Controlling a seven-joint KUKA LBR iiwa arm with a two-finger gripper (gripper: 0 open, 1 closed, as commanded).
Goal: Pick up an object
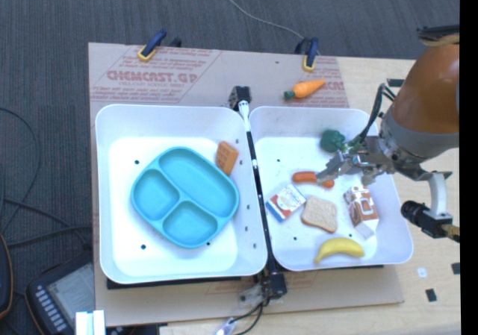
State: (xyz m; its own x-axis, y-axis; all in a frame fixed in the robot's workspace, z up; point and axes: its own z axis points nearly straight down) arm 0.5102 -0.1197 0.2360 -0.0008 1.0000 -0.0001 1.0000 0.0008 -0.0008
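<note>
My tool [334, 169], its fingers spread and gripping nothing, hangs over the right shallow white bin [388, 251], with the small red sausage-shaped toy [304, 176] just at its 9 o'clock and the dark green leafy toy [333, 139] at its 12 o'clock. At its 6 o'clock lie the tan slice of toy bread [320, 213] and the yellow toy banana [340, 249]. The left bin [104, 177] carries a blue three-compartment plastic plate [184, 197] with an orange block [226, 157] at the plate's 2 o'clock.

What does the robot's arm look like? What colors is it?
The arm is chunky and rounded, with a big orange band above a grey wrist. Its gripper is small, made of dark and silvery metal parts. A thin dark cable loops beside the wrist.
</note>
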